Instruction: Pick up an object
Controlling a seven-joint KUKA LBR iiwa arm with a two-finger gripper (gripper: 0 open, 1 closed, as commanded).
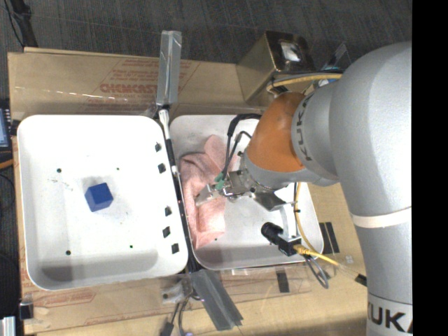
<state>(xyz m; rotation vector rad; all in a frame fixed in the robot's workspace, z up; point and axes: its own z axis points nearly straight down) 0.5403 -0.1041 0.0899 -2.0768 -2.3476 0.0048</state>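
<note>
1. We see the arm [329, 138] reaching in from the right and down into the right bin [241, 254], with the tool [222, 187] low over the pink cloth [206, 187] that lies crumpled along that bin's left side.
2. We cannot tell whether the tool is apart or together; the wrist covers most of it, and what shows merges with the cloth folds.
3. The cloth rests on the bin floor, not lifted, so we judge the pick not yet done.
4. The other candidate, a blue cube [99, 196], sits alone in the left bin [42, 152], well apart from the tool.
5. What is left, in our judgement: securing a hold on the cloth and raising it clear of the bin.
</note>
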